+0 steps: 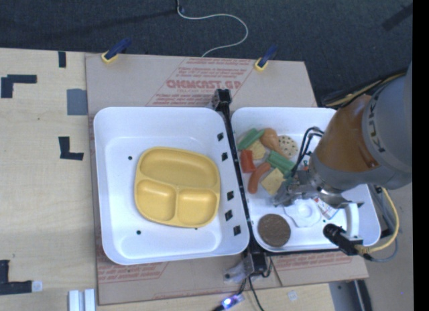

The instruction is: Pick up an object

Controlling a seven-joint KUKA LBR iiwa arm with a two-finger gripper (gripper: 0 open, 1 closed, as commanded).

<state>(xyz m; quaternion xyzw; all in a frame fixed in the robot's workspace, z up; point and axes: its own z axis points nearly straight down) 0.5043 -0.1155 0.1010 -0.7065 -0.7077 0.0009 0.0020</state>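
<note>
The right bin (348, 234) holds a heap of small toy foods at its left side: a green piece (253, 137), an orange piece (270, 140), a red piece (247, 161), a pale speckled cookie (287, 145), a yellow block (272, 181) and a brown round disc (274, 230) near the front. My gripper (289, 194) reaches down into this bin from the right, just right of the yellow block and above the brown disc. The arm's grey body and orange band (345, 143) hide much of the bin's right half.
The left bin (114, 169) holds a yellow divided plate (177, 186). A black divider with clips (231, 169) runs between the bins. Both bins rest on cardboard (201, 82) on a wooden bench. A white cable (214, 21) lies beyond the far edge.
</note>
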